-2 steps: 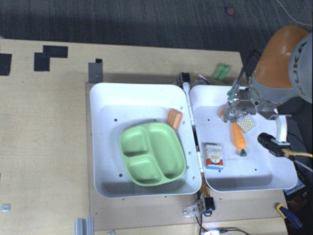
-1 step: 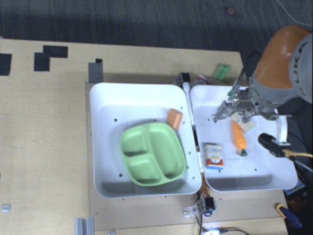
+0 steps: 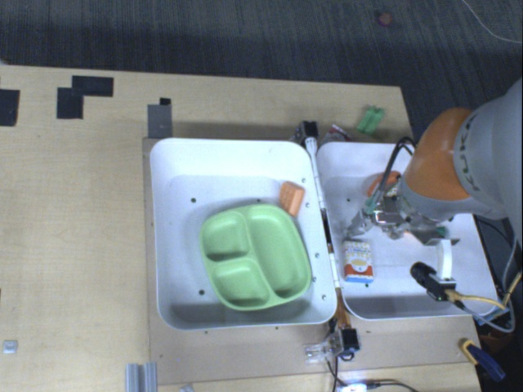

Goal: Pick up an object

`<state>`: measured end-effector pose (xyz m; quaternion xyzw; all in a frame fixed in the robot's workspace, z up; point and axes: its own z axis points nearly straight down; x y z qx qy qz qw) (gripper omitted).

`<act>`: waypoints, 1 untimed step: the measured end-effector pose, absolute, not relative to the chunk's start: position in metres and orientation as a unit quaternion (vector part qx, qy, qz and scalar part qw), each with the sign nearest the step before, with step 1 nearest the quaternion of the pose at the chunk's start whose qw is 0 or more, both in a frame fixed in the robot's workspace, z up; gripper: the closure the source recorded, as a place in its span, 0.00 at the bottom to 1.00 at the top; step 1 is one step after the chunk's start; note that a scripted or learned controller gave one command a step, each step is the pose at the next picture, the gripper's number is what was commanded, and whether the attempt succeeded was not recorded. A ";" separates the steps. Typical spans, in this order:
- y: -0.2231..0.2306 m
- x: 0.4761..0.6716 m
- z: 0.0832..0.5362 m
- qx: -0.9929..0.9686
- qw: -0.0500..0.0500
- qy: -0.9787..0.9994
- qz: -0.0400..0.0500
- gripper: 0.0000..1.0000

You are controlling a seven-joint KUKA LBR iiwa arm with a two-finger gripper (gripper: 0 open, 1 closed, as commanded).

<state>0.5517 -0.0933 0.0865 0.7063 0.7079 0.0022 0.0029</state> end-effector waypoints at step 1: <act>-0.093 0.554 0.098 0.706 0.005 0.708 0.004 1.00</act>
